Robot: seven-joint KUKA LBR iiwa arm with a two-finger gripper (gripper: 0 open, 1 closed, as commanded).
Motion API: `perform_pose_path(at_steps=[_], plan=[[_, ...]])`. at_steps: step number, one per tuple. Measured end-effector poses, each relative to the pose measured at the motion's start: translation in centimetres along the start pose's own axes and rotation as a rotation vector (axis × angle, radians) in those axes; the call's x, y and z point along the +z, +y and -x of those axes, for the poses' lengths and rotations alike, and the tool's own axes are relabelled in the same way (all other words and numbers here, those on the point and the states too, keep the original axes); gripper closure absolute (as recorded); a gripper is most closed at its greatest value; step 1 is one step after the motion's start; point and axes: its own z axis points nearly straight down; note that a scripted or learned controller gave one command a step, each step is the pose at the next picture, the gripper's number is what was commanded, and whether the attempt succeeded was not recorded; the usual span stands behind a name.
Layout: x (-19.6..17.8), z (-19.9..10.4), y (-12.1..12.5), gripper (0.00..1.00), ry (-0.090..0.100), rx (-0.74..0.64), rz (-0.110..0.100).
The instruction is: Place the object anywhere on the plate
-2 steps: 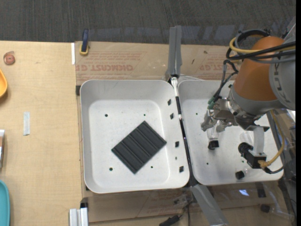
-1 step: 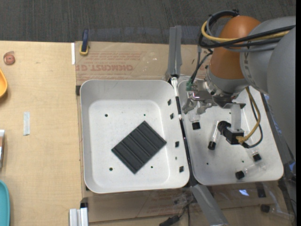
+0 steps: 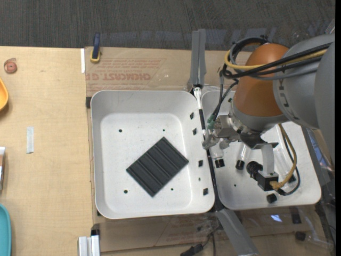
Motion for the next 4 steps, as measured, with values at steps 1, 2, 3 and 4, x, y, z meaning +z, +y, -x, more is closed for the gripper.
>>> perform_pose_path(at_steps=[1, 2, 3, 4], plan=[[-0.1, -5.5, 8.9, 1.00, -0.002, -0.230, 0.002], [-3.3, -1.5, 8.5, 1.00, -0.002, -0.546, 0.005], [-2.7, -2.5, -1.2, 1.00, 0.000, -0.813, 0.003], [-3.8, -0.8, 5.5, 1.00, -0.004, -1.410, 0.008]])
